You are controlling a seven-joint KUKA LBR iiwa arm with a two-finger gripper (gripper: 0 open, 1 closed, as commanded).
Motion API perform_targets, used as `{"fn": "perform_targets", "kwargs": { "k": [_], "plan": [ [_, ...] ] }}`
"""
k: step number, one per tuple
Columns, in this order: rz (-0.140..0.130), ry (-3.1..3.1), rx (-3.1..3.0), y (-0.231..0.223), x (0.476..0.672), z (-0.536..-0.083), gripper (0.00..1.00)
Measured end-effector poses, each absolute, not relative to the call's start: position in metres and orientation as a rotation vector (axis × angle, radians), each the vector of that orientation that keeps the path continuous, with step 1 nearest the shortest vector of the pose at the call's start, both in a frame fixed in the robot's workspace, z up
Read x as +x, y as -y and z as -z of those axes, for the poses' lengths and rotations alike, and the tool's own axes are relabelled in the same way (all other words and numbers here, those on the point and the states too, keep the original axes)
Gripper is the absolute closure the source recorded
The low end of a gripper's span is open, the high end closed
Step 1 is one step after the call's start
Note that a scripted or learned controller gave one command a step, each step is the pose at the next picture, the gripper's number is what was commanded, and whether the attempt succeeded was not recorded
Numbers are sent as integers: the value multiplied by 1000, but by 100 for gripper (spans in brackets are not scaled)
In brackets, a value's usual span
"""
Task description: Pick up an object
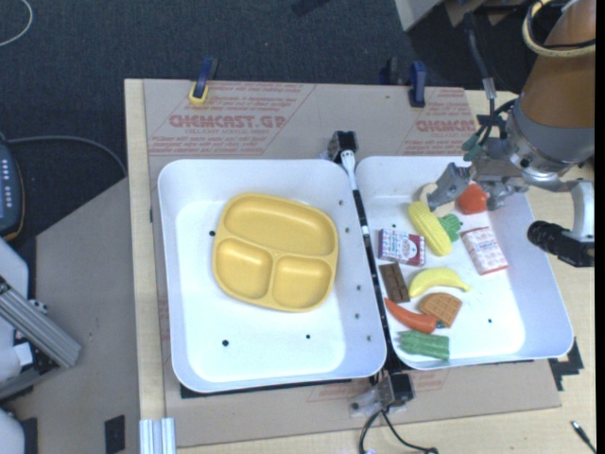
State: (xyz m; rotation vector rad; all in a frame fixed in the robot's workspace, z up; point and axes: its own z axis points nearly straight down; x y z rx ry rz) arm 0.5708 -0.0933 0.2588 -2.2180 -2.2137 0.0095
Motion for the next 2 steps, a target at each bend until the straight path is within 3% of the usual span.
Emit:
{"fn": "perform_targets", "kwargs": {
  "k": [1,2],
  "plan": [
    [0,2221,-2221,93,573,-264,0],
    [-6,2216,-2218,93,562,-214,0]
  ]
}}
